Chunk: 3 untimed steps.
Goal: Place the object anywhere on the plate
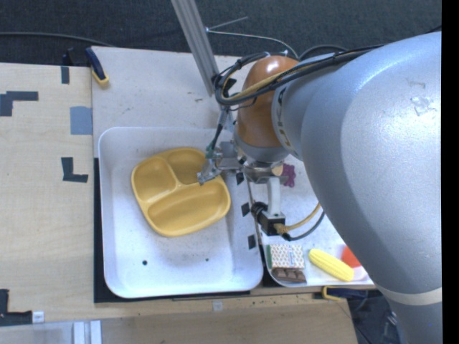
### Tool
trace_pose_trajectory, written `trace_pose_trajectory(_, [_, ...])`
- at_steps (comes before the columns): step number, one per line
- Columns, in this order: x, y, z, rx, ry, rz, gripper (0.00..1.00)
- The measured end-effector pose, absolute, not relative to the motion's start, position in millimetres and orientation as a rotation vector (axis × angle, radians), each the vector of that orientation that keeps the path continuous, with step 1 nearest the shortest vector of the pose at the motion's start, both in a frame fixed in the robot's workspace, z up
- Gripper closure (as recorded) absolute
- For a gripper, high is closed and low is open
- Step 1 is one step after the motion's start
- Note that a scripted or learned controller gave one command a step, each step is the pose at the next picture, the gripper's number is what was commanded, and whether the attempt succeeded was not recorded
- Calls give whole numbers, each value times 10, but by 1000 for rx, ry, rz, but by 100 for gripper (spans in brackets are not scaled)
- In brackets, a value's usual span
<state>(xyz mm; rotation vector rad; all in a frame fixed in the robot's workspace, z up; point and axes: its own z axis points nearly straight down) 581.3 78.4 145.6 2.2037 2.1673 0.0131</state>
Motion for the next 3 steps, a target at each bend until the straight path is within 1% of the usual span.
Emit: trace_pose_trajectory(3, [5803,810,1470,2200,2171,16,0])
